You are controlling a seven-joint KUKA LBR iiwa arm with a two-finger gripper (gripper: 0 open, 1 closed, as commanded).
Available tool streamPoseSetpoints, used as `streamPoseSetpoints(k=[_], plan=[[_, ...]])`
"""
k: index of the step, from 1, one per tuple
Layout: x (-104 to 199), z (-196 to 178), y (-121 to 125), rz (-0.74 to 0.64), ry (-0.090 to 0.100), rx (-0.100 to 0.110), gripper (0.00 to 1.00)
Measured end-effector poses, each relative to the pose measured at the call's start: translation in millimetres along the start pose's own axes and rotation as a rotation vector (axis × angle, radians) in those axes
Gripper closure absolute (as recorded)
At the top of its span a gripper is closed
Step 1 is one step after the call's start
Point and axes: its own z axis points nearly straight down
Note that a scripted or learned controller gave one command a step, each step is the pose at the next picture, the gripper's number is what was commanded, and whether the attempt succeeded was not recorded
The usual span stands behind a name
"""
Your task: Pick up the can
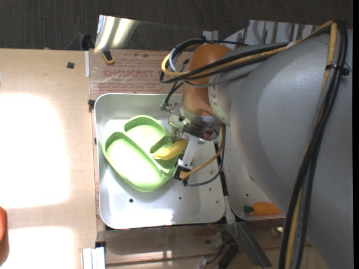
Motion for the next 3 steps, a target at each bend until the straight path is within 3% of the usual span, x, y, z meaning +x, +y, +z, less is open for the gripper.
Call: streamPoseSetpoints(k=[1,2,3], plan=[[43,-61,-17,0.24,-0.016,0.016,1.0],[-34,-248,18,0.155,-0.01,0.016,1.0],[44,-85,5,0.378,-0.013,0.018,1.0]])
